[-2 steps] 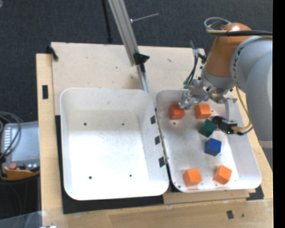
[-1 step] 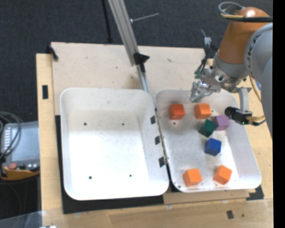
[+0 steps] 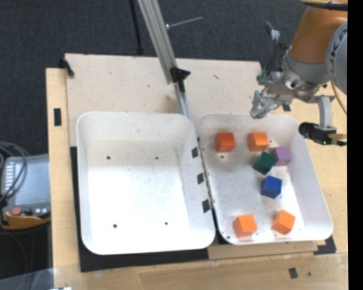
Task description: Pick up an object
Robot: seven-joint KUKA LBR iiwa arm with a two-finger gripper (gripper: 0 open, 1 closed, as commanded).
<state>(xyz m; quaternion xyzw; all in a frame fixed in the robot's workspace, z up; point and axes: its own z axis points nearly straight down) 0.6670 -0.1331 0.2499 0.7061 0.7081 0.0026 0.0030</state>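
Nearest the camera, the counter carried two white bins side by side, and the right bin served as the landmark for everything that mattered. Along its near wall sat two orange blocks: one toward the near-left corner and another just to the right of it. Further in, around the bin's middle, a blue block lay just beyond them, with a green block past that, touching or nearly touching a purple block. Near the far wall stood a red-orange block and an orange block, set a little apart. The left bin lay alongside, across the shared wall.

Beyond the right bin's far rim, the claw hung above the far-right corner, with no block between its prongs; whether it was spread or clenched could not be told from this angle.

The work looked to be at the approach stage, nothing lifted yet. The orange block by the far wall seemed the closest candidate; the next move would call for centering over one block and descending without nudging its neighbours.
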